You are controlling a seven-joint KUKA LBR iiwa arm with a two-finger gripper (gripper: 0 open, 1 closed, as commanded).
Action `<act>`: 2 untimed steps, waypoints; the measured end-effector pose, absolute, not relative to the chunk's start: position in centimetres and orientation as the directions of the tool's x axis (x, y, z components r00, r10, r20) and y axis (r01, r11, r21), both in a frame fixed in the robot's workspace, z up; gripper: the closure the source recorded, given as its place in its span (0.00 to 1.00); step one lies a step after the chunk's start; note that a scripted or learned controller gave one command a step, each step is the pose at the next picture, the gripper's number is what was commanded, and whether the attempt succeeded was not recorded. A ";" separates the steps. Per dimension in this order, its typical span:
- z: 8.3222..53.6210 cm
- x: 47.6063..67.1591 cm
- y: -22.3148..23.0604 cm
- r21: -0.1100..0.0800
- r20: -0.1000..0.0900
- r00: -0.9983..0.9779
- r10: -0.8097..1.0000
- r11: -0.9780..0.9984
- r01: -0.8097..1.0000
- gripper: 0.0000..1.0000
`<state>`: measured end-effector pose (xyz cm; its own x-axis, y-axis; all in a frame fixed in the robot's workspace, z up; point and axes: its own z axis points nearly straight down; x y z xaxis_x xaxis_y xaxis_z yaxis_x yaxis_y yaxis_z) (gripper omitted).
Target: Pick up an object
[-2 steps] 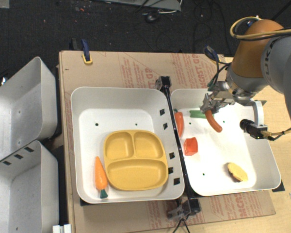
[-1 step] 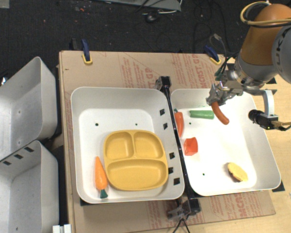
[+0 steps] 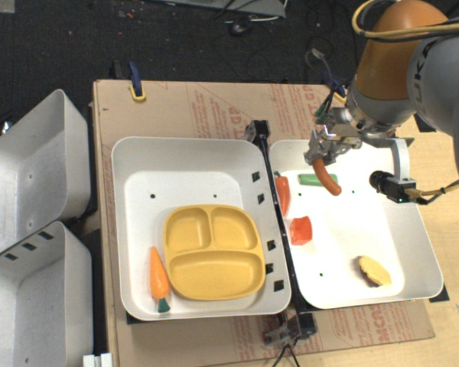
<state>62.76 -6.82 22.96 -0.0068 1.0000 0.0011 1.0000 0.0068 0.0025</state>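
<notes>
Right bin [image 3: 413,274]: end effector [image 3: 322,157] grips sausage [image 3: 327,175]

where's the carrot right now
The carrot lies in the left bin, near its front-left corner, right beside the left edge of the yellow divided plate.

Yellow divided plate [image 3: 214,252] and toy carrot [image 3: 159,273] in left bin [image 3: 130,167].
</notes>
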 end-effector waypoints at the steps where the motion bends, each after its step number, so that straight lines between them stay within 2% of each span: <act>1: 22.0 62.5 -1.4 -0.001 0.002 -0.008 1.000 0.008 1.000 1.00; 2: 21.7 62.1 4.5 -0.001 0.002 -0.008 1.000 0.008 1.000 1.00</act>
<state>62.13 4.55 21.69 -0.0081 1.0000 0.0019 1.0000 0.0081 -0.0008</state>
